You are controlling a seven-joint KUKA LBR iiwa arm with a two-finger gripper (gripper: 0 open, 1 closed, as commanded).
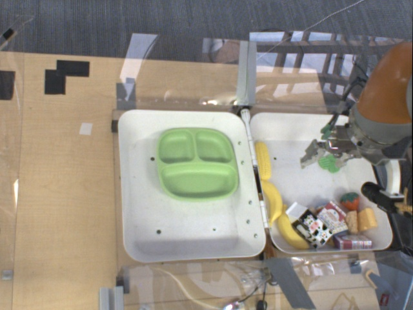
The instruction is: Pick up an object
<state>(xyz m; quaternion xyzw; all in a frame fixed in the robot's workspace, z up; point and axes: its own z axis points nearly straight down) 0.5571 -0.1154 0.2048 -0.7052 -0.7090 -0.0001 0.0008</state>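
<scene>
Grey metal fingers (312, 156) of the gripper (326, 154) hang over the right bin (284, 129), and whether the jaws are parted or closed cannot be told from this slant. Just beside the fingertips, on the arm's side, lies a small green object (331, 165); it looks to sit under or against the gripper, not clearly between the fingers.

Outward from that green object, toward the bin's near edge, a cluster crowds the corner: a red and green toy (350, 201), a tan block (366, 219), a red-and-white box (332, 218), a black-and-white patterned box (310, 227) and a small flat pack (352, 241). On the side of the green object facing the left bin (139, 173), the floor of the right bin is bare white up to two yellow pieces along the shared wall: a corn cob (262, 160) and a banana (282, 218) curving to the near corner. Toward the far wall the floor is also open.

Beyond the shared wall, a green divided plate (195, 163) rests in the middle of the left bin, with bare floor all round it.
</scene>
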